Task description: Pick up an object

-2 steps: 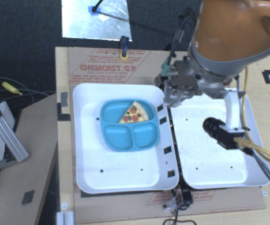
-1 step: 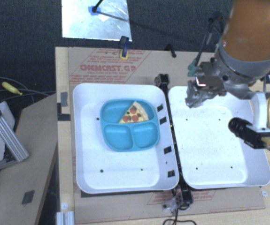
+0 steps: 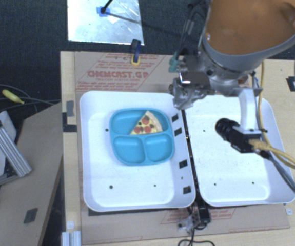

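A blue divided plate (image 3: 139,147) lies in the left white bin (image 3: 101,188). A toy pizza slice (image 3: 148,123) rests in the plate's upper compartment. My gripper (image 3: 187,95) hangs over the far end of the divider between the two bins, just right of and beyond the plate. It is seen from above, so its tips are hidden under its own metal body. Nothing is visibly held by it. The grey arm with its orange band (image 3: 250,14) covers the upper right of the view.
The right white bin (image 3: 229,188) lies under the arm. A black cylindrical part (image 3: 232,132) with a yellow hose (image 3: 278,155) hangs over its middle. Brown cardboard (image 3: 116,73) lies beneath both bins. A shiny sheet (image 3: 103,14) sits at the far edge.
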`<control>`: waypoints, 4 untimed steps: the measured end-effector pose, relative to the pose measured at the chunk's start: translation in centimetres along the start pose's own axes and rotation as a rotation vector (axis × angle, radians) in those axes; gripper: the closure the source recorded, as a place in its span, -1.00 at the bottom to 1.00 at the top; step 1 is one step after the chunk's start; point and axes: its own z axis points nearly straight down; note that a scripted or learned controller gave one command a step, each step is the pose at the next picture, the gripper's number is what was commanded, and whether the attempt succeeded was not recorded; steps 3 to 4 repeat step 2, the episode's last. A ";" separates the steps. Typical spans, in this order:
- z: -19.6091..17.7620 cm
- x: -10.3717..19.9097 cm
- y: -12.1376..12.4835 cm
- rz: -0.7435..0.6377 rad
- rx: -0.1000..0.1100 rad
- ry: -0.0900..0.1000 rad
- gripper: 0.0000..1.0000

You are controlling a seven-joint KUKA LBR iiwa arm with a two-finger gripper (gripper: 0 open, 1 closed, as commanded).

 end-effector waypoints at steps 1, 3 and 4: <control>4.7 -1.9 -1.2 0.011 0.006 -0.004 1.00; 2.7 1.3 -1.1 0.003 0.000 -0.001 1.00; 2.7 1.3 -1.1 0.003 0.000 -0.001 1.00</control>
